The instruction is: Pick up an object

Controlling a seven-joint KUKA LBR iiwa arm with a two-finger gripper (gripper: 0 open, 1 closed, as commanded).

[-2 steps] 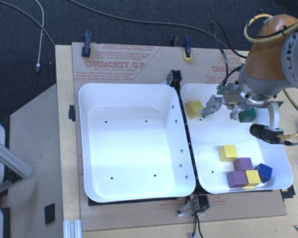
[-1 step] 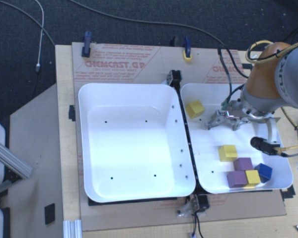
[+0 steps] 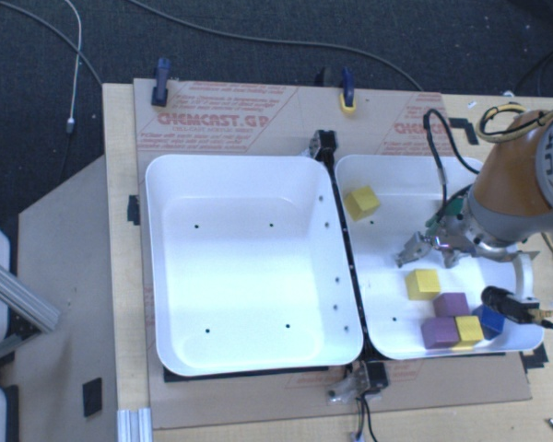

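Observation:
The right bin holds a yellow block near its upper left. A second yellow block lies lower down, with two purple blocks, a small yellow block and a blue block clustered at the bin's lower right. My gripper hangs over the middle of the right bin, just above the second yellow block, fingers spread open with nothing between them.
The left bin sits beside the right one. Clamps hold the board at the back. Cables run along the arm at the right.

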